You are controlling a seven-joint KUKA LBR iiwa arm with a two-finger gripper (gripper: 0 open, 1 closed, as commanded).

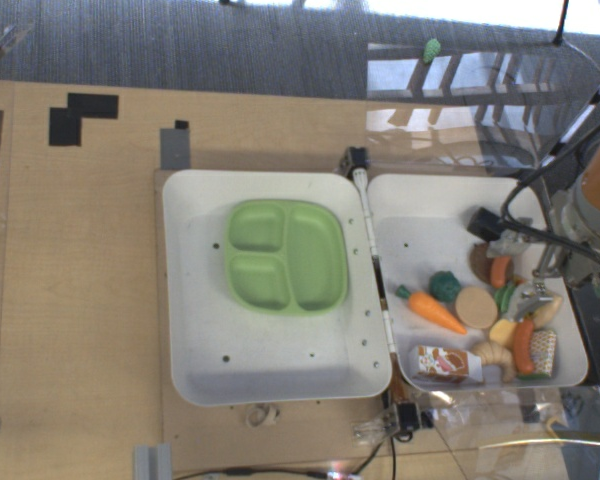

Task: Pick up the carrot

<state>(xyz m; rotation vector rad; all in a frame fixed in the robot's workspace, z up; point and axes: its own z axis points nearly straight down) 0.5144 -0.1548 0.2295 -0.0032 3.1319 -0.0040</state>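
The wooden bench (80,298) is pale tan, with black block-shaped patches (80,116) in the upper left of the frame. Two shallow plastic bins are white: the left bin (205,368) holds a light green three-compartment plate (285,256), the right bin (420,233) a cluster of toy foods. Among them lies the bright orange carrot (435,311) with a green tip, beside a dark green broccoli-like piece (444,286), a tan round disc (476,307), a pale yellow lump (503,331) and a red-and-white printed packet (446,364) along the lower edge
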